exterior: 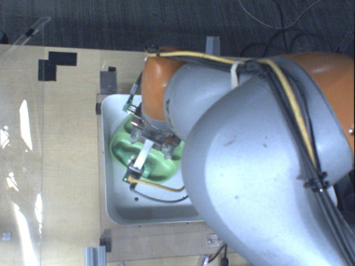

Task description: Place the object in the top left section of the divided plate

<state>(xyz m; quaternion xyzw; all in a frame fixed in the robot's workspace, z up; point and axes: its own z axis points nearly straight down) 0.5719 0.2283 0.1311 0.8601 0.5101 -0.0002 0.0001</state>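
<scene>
We see a green divided plate [118,147] resting on the floor of the white bin [119,206], close to the bin's left wall. It is glossy, with a rounded, raised rim. We can make out its left and near edges. The arm [249,148] covers the rest, so we cannot tell its sections apart.

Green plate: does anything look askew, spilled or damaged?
Nothing stands out. The plate lies in the white bin, with the gripper close over it. The arm hides much of the plate and the bin's right part, so those can't be checked.
</scene>
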